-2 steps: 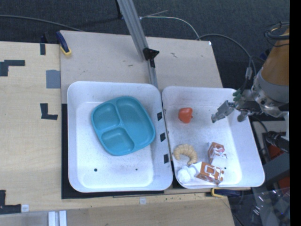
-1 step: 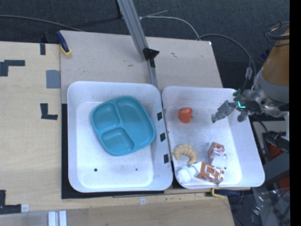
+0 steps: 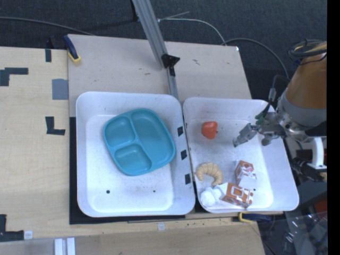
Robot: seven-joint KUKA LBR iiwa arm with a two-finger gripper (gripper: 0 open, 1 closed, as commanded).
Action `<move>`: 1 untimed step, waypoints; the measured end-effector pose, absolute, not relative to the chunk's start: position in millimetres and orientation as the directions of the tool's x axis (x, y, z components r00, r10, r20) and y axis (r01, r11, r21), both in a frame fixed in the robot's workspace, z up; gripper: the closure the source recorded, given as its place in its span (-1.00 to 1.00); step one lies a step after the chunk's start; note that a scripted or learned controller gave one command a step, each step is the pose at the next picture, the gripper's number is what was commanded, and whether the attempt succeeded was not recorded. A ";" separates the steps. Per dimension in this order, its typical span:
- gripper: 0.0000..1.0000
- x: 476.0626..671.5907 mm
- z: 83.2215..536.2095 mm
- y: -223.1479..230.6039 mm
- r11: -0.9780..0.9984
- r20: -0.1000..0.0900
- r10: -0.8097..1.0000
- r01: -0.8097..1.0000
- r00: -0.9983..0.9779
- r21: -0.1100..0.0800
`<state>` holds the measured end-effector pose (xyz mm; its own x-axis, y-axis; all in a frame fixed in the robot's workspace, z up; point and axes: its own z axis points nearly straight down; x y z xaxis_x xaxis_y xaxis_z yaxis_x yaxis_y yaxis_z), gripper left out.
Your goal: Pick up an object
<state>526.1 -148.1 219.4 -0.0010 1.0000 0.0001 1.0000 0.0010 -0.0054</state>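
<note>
near edge of the right bin (image 3: pixel 276 193): a white egg-like ball (image 3: pixel 210 196) in the near left corner, touching an orange-and-white carton (image 3: pixel 237 194) lying flat just right of it. a second small orange-and-white carton (image 3: pixel 245 171) sits a bit further back, touching or almost touching the first one. a tan croissant (image 3: pixel 210 171) lies just behind the white ball, near the right bin's left wall. further back in the right bin, a red-orange pepper-like object (image 3: pixel 209 129) stands alone on bare floor, well apart from the croissant and cartons. the gripper (image 3: pixel 245 135) hangs over the right bin's far right part, right of the red object and apart from it, behind the cartons. fingers (image 3: pixel 241 137) point left toward the bin's middle; nothing is between them, and i cannot tell if they are spread or closed, too dark and blurred. the grey arm with orange band (image 3: pixel 311 86) comes in over the right bin's right wall. left of the right bin, touching it wall to wall, is the left bin (image 3: pixel 87 195), holding a blue three-compartment plate (image 3: pixel 139 141) tilted at an angle, toward its far half. both bins sit on the desk (image 3: pixel 106 70). a grey metal pole (image 3: pixel 151 28) rises from the desk behind the seam between the bins. a blue-and-yellow clamp (image 3: pixel 71 48) sits at the desk's far left corner.
</note>
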 end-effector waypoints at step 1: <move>-1.00 529.8 173.5 -142.9 0.002 0.001 1.000 1.000 -0.002 -0.006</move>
<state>529.8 -142.9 173.5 -0.0016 1.0000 0.0006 1.0000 0.0016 -0.0063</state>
